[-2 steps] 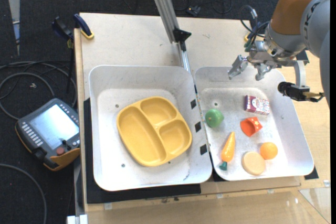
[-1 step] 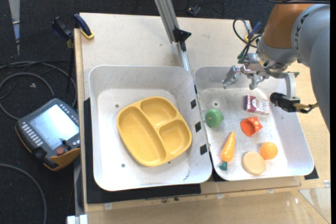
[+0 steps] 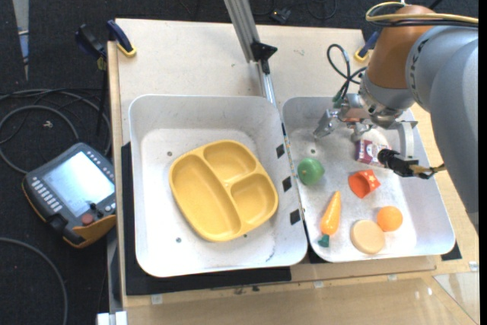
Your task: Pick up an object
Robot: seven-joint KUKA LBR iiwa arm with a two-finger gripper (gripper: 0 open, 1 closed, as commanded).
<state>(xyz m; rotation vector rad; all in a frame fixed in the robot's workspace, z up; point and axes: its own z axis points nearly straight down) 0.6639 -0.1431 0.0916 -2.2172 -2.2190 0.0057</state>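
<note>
Gripper (image 3: 335, 120) of the grey KUKA arm (image 3: 426, 65) hangs low over the far part of the right bin (image 3: 434, 236), close to that bin's far rim; from this angle one cannot tell what state it is in or whether it has anything. Just beside the wrist, toward the bin's right wall, lies a small dark-red packet (image 3: 368, 152). A green ball (image 3: 310, 171) sits near the bin's left wall, with bare white floor between it and the gripper. An orange cup (image 3: 364, 183) lies near the bin's middle, apart from the ball. Along the near edge, a toy carrot (image 3: 330, 215) lies lengthwise, a tan disc (image 3: 368, 237) rests near it, and a small orange fruit (image 3: 389, 218) touches the disc's far side. The left bin (image 3: 144, 164) carries a yellow divided plate (image 3: 223, 189) near its centre, white floor open around it on all sides. A metal pole (image 3: 237, 0) slants over the bench's far edge.
</note>
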